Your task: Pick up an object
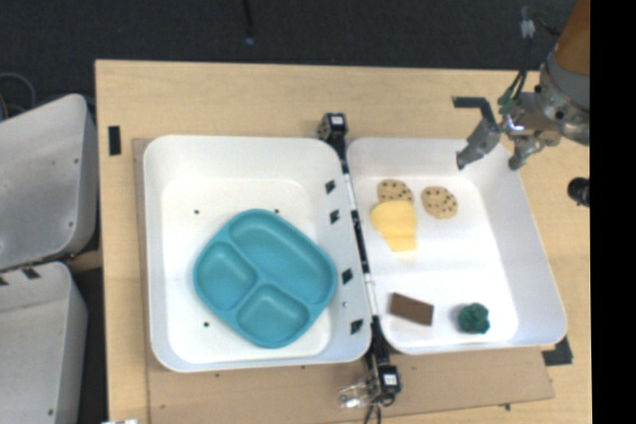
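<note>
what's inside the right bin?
In the right bin: two cookies, a yellow block, a brown bar and a green lump. Whatever lies under them is covered.

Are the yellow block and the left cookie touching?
Touching. In the camera view, the yellow block has its top edge meeting the left cookie with no white bin floor between them.

Open fingers hover above cookies, empty.

A robot lab, by the look of it: a plywood bench carrying two clipped-together white bins, toy food pieces, loose cabling, dark carpet around.
</note>
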{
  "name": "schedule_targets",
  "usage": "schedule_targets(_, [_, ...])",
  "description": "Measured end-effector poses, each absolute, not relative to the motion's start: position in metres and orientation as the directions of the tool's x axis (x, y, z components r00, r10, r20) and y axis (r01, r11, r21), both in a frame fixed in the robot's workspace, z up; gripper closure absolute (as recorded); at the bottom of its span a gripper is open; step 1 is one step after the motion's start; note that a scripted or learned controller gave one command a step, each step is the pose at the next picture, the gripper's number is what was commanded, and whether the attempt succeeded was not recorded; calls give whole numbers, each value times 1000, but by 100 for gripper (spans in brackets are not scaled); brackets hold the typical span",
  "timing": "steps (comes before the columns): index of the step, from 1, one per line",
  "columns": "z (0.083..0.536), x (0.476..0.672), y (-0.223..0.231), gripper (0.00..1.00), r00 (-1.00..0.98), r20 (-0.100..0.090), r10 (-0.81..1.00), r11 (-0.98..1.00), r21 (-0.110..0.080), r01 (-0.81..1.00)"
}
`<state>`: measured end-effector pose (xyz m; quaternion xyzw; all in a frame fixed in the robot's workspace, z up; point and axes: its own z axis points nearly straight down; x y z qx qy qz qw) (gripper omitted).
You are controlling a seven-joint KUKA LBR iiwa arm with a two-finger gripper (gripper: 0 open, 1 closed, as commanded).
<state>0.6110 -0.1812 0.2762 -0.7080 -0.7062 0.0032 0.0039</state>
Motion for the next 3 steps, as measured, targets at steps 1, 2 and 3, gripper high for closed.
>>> schedule_targets(1, [284, 613, -181, 0, 0, -1, 1000, 0, 2, 1000])
schedule_targets(2, [235, 615, -173, 0, -2, -1, 1000, 2, -3, 1000])
schedule_targets(3, [175, 612, -183, 0, 1, -2, 1000, -1, -5, 1000])
